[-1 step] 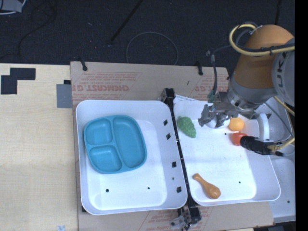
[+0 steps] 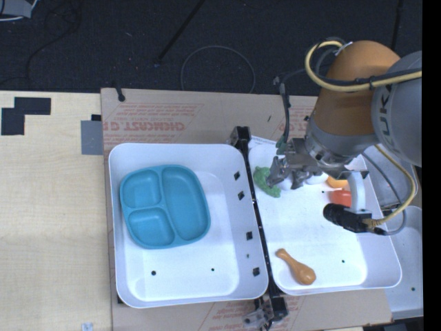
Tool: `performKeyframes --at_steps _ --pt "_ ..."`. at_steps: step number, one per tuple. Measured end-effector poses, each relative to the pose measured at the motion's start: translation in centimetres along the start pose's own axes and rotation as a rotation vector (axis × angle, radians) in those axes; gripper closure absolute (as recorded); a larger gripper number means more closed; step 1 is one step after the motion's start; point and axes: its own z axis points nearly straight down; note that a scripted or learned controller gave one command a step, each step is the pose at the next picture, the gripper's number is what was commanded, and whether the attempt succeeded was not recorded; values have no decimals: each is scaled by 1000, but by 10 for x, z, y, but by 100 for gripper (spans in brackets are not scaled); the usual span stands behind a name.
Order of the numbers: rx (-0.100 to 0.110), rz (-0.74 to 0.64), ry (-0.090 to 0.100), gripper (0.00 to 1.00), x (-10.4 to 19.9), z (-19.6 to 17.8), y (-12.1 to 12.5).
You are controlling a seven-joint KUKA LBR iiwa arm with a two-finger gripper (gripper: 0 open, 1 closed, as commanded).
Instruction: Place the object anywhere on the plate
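Two white bins sit side by side: the left bin holds the blue divided plate. The gripper hangs in the right bin, just beside the green object; jaw state cannot be told.

a robot lab: an industrial arm over two white bins on cardboard, a plywood table, loose cables on dark carpet behind.

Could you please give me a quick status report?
Tool low beside green leafy toy, right bin. Blue divided plate bare, left bin. Path clear.
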Motion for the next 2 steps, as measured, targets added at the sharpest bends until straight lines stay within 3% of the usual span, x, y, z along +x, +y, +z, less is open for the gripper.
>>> performKeyframes --at_steps 2 --pt "2 -1 -1 100 112 5 -40"
